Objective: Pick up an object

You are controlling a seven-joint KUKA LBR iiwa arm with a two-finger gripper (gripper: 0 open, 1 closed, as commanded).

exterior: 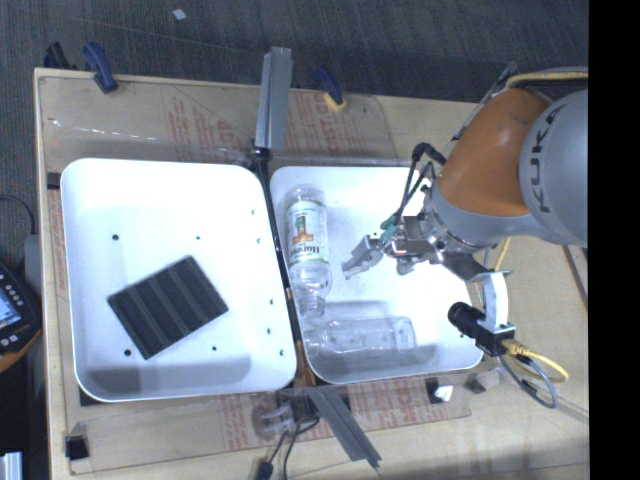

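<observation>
Claw (362,258) hangs over the middle of the right bin (440,363), reaching in from the right at the end of the grey arm (560,158) with its orange band; its fingers point left toward the bottles, and at this size I cannot tell whether they stand apart or together. Nothing shows between them, so I judge the pick not yet made. Two candidates lie in that bin: a clear plastic bottle with a label (308,245), lying lengthwise along the left wall just beside the claw's tip, and a second clear bottle (362,333), lying crosswise along the near wall, close under the first. In the left bin (75,298) a dark ribbed flat panel (167,306) lies tilted, well apart from the claw. What remains, as I read it, is nearly everything: settling over one object, closing on it and lifting it free of the bin. The labelled bottle looks the likeliest target, being nearest. As for writing, the bottle's label carries orange and green print too small to read; the arm's grey shell shows large dark letters, seemingly "KU", cut off at the edge. The desk (150,103) bears faint reddish printed text in rows, not legible here.
</observation>
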